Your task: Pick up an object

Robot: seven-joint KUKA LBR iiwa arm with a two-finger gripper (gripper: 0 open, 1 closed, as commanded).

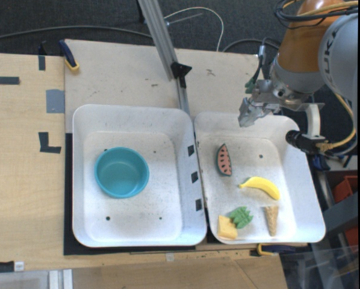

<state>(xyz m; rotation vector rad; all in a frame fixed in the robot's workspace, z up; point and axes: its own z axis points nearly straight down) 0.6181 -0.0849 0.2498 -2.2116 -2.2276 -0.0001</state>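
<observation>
White plastic, 2 shallow bins side by side on the bench [126, 77]. Left bin [83, 161] holds a teal bowl [122, 172], upright, sitting left of centre and apart from every wall.

Right bin [300, 179] holds 5 small toy foods. Watermelon slice [224, 159] lies in the upper left part, on its own. Yellow banana [261, 186] sits approx mid-bin, curve pointing down-right. Below it, near the front wall: a green leafy piece [242, 217] touching a yellow cheese-like block [227, 228] at its lower left, and an ice-cream cone [271, 220] just to the right, tip toward the front wall, apart from the green piece.

Arm comes in from the right, grey w/ an orange band [309, 26]. The hand [251, 114] hangs over the back edge of the right bin, near its rear wall, well apart from all 5 items and above the watermelon slice's side of the bin. Nothing seen between its fingers; open vs closed can't be told at this angle.

A grey metal pole [159, 32] slants across the bench toward the gap between the bins.
</observation>
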